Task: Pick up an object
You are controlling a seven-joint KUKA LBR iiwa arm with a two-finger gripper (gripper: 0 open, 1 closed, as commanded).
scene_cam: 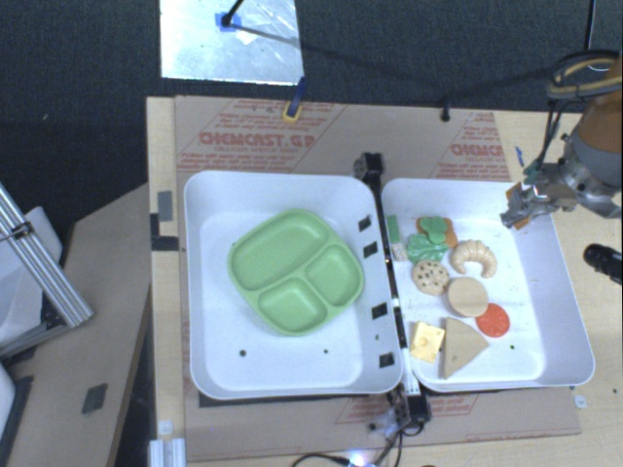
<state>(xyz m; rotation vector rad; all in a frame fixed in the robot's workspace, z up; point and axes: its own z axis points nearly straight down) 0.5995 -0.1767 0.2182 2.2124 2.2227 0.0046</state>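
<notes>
Several toy foods lie in the right bin [555,290]: a croissant [474,256], a cookie [429,276], a tan round slice [467,297], a red tomato slice [494,320], a yellow cheese piece [426,341], a tan bread wedge [459,349], a green leafy piece [423,247] and an orange piece [434,228]. My gripper [519,212] hangs over the bin's far right corner, to the right of the croissant and apart from all the food. Nothing shows between its fingers.
A green three-compartment plate [296,270] lies in the left bin [209,261]. A black divider with clips [383,261] runs between the bins. A shiny metal sheet [232,27] lies beyond the bench, and aluminium framing [34,261] stands at the left.
</notes>
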